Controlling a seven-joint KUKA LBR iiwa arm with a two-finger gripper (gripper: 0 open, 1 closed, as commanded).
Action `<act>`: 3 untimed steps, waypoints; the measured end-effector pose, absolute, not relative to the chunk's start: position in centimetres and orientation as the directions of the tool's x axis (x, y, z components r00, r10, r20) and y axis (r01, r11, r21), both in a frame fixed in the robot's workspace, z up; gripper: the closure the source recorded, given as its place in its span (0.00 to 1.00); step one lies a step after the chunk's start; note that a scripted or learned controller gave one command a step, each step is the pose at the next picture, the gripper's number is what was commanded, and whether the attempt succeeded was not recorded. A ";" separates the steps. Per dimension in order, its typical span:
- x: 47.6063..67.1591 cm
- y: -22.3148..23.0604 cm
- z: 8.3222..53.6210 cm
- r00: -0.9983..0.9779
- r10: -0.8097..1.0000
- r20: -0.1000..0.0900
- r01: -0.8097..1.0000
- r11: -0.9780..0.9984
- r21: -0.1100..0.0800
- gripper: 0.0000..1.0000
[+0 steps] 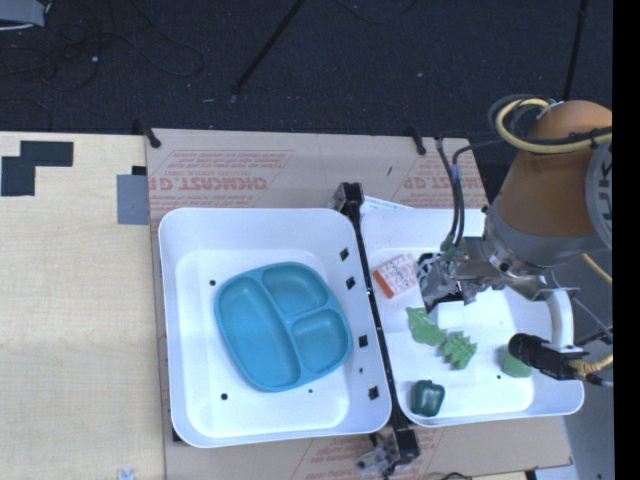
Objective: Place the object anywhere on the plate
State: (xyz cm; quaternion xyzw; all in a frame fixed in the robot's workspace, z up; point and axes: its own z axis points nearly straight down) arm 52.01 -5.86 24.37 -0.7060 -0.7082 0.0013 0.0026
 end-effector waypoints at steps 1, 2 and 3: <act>51.6 -1.6 23.5 -0.003 1.000 0.002 1.000 0.003 -0.005 1.00; 51.1 3.6 22.1 -0.004 1.000 0.002 1.000 0.004 -0.006 1.00; 50.2 8.5 21.3 -0.004 1.000 0.001 1.000 0.004 -0.006 1.00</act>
